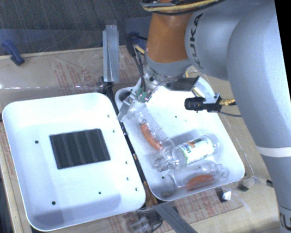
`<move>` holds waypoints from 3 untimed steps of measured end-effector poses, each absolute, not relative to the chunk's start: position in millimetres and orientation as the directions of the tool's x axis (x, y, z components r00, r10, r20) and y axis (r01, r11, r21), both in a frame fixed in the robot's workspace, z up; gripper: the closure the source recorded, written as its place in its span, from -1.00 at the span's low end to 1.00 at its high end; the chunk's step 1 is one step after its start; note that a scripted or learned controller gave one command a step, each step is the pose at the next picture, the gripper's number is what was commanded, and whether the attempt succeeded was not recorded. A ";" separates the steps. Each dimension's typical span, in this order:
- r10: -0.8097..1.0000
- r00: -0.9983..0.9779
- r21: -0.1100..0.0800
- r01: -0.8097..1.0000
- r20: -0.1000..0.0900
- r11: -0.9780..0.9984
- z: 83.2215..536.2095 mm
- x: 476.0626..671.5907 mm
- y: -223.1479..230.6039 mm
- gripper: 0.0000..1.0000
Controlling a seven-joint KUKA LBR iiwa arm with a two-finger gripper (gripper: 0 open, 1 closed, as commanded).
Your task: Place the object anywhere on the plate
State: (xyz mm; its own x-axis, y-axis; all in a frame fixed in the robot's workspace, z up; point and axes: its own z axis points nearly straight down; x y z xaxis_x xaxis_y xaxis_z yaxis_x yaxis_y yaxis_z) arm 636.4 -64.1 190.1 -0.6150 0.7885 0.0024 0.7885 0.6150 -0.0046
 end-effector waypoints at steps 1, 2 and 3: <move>0.949 -0.315 -0.001 0.949 -0.001 0.315 271.1 599.0 -30.9 -1.00; 0.999 -0.034 -0.004 0.999 -0.001 0.034 206.3 656.0 -5.4 -1.00; 0.930 0.367 -0.003 0.930 -0.001 -0.367 309.3 652.1 38.3 -1.00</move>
